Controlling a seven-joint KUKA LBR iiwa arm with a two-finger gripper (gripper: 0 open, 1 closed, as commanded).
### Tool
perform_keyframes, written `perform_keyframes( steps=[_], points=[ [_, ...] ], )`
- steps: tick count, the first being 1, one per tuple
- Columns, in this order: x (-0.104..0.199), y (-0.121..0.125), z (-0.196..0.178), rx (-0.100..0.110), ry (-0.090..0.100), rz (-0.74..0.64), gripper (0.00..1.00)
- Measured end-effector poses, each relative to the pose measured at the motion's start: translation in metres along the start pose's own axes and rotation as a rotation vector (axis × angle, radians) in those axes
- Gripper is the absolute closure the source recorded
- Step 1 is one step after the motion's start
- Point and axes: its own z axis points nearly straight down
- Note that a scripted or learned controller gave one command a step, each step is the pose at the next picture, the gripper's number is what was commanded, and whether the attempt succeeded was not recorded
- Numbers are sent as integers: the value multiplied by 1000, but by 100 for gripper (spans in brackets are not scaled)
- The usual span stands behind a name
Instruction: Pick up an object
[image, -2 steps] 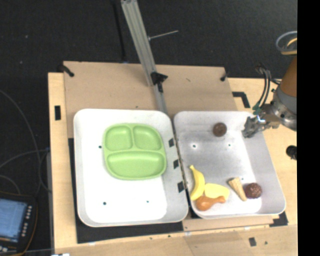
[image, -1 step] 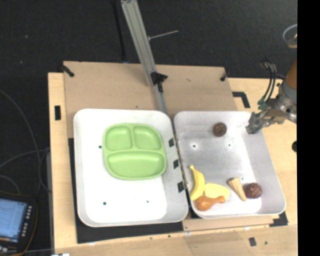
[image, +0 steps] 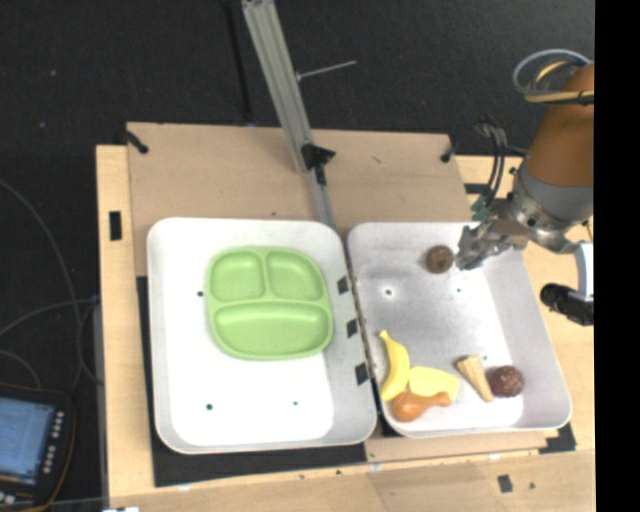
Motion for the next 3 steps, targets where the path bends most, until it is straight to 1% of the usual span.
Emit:
perform_keyframes(
  steps=[1,2,3],
  points=[
    [47,10,-9,-2,0,-1,100],
    [102,22,1,1,0,0,100],
    [144,28,1,0,0,1,100]
  ],
)
